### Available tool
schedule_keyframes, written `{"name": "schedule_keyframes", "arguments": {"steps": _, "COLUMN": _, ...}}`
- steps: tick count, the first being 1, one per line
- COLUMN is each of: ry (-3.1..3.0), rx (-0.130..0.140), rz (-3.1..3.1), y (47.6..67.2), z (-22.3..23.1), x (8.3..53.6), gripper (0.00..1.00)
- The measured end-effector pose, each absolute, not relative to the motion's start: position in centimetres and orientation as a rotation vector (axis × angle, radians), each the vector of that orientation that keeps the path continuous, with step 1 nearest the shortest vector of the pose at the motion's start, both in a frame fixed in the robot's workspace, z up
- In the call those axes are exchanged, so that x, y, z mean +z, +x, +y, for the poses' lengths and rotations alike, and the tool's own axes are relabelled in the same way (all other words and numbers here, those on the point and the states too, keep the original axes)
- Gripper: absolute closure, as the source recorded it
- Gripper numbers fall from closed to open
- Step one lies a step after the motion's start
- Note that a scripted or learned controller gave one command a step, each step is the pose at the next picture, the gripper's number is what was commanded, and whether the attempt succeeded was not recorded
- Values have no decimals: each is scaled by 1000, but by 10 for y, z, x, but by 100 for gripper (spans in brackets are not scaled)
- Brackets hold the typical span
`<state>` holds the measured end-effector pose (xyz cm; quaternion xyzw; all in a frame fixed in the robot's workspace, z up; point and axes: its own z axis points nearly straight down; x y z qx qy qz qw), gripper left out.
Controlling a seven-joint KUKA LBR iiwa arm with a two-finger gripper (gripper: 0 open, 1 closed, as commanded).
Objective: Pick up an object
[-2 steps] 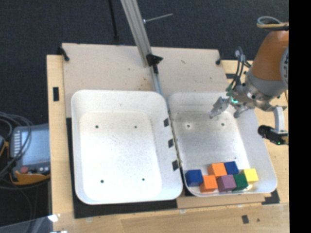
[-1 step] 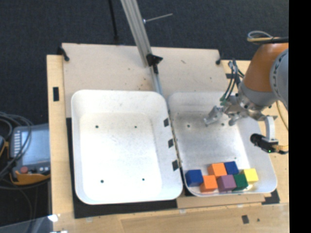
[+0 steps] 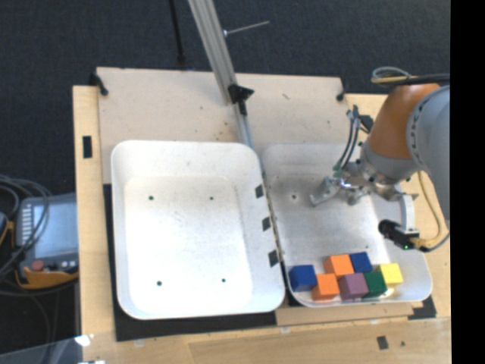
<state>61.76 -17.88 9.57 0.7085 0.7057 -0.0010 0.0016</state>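
Several coloured blocks lie clustered along the near edge of the right bin [image 3: 303, 165]: a blue block [image 3: 302, 277], two orange blocks [image 3: 340, 265] [image 3: 326, 284], a purple block [image 3: 352, 285], a green block [image 3: 375, 281], a yellow block [image 3: 391, 273] and a second blue block [image 3: 361, 262]. My gripper [image 3: 324, 195] hangs over the middle of the right bin, well behind the blocks, pointing left. Nothing shows between its fingers.
The left bin [image 3: 189, 226] sits beside the right one. A slanted aluminium bar [image 3: 216, 48] rises from the bench behind the bins. A device with cables [image 3: 42, 237] sits off the bench at the left.
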Motion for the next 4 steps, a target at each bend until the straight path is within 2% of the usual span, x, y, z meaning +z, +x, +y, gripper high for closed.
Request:
{"name": "schedule_keyframes", "arguments": {"steps": 1, "ry": 2224, "rx": 3, "rz": 2210, "y": 619, "z": -180, "x": 109, "gripper": 100}}
{"name": "schedule_keyframes", "arguments": {"steps": 4, "ry": 2210, "rx": 8, "rz": 2221, "y": 637, "z": -191, "x": 291, "gripper": 100}}
